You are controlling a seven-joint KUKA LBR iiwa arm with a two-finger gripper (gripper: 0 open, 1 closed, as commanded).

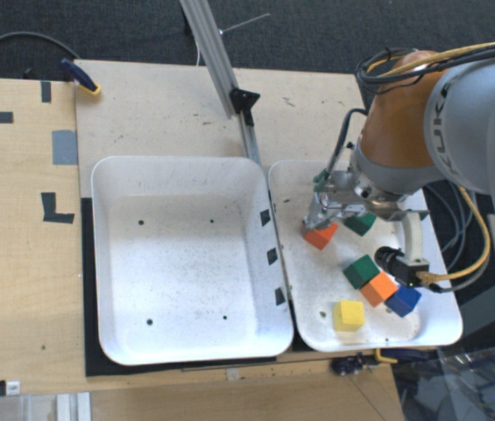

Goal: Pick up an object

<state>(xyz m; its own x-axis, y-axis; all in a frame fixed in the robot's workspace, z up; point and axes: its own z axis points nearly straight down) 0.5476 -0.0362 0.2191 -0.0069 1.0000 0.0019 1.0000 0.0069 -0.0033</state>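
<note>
My gripper (321, 221) hangs over the upper left part of the right bin (304, 323). Directly under its tip is an orange-red block (319, 237), its upper edge hidden by the gripper. A dark green block (361, 224) lies just to the right of the gripper, partly under the wrist. Lower in the same bin a green block (361, 271), an orange block (377, 288) and a blue block (403, 301) sit in a tight cluster. A yellow block (348, 315) lies alone near the bin's front edge.
The left bin (107, 191) stands beside the right one, sharing a raised rim (276, 253). A metal pole (217, 55) slants down to the bins' back edge. Black and yellow cables (458, 261) trail at the right bin's right side.
</note>
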